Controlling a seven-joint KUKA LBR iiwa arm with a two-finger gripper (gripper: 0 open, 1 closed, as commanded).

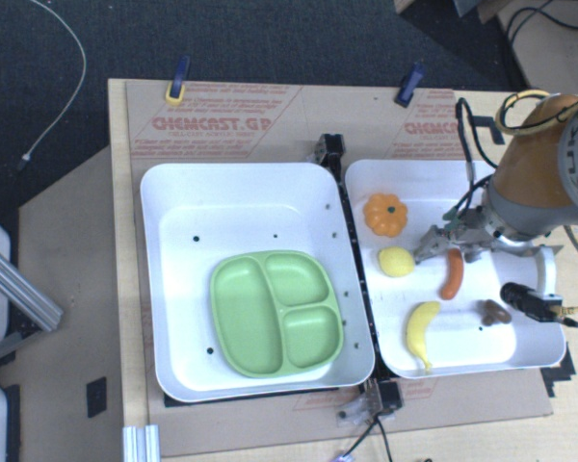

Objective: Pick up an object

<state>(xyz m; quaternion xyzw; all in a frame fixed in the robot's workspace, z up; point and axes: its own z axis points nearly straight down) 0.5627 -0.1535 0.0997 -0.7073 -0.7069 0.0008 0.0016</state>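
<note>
Camera view: the grey two-finger gripper (450, 245) hangs over the right white bin (462, 354), fingers spread either side of the top end of the small reddish sausage-shaped toy (451, 274).

That sausage sits mid-bin, long axis running toward the near rim, directly below the fingers and not yet pinched. Glossy plastic neighbours: a ribbed orange pumpkin (385, 214) toward the far-left corner, a round yellow lemon (396, 262) just left, a curved yellow banana (422, 331) near the front rim.

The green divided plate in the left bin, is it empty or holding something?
Empty. The green divided plate shows bare green in all three compartments; the toy food lies in the right bin.
</note>
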